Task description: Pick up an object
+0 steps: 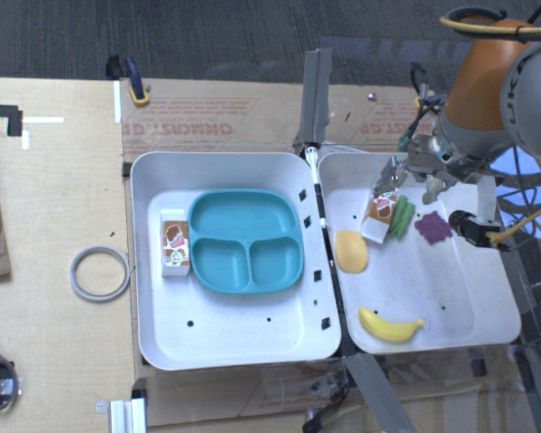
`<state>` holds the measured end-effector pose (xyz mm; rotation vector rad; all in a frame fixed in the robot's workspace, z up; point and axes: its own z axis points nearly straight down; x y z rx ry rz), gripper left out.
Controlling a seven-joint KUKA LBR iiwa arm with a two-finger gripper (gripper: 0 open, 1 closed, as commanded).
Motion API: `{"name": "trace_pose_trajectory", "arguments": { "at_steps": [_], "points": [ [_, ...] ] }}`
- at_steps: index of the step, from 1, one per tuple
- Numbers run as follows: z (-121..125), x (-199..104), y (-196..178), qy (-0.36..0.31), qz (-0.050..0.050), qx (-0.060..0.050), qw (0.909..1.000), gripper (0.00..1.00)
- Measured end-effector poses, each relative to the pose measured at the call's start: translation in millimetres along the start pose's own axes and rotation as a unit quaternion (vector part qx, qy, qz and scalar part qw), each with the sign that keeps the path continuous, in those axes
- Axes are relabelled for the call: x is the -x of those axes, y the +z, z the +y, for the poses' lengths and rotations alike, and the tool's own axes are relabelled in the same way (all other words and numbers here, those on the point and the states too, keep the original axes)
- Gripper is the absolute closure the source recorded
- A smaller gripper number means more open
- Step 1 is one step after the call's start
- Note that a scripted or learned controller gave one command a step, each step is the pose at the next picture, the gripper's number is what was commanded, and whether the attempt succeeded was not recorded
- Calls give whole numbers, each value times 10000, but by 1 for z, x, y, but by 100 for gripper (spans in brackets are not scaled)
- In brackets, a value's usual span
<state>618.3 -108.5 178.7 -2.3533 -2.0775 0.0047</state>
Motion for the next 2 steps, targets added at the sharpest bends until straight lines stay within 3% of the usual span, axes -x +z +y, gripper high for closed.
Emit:
{"name": "trace_pose_trajectory", "arguments": {
  "at_steps": [1, 2],
  "points": [
    [9, -8, 82, -160, 0, 62, 9999, 0],
    [10, -7, 70, -150, -5, 83, 9999, 100]
  ]
}}
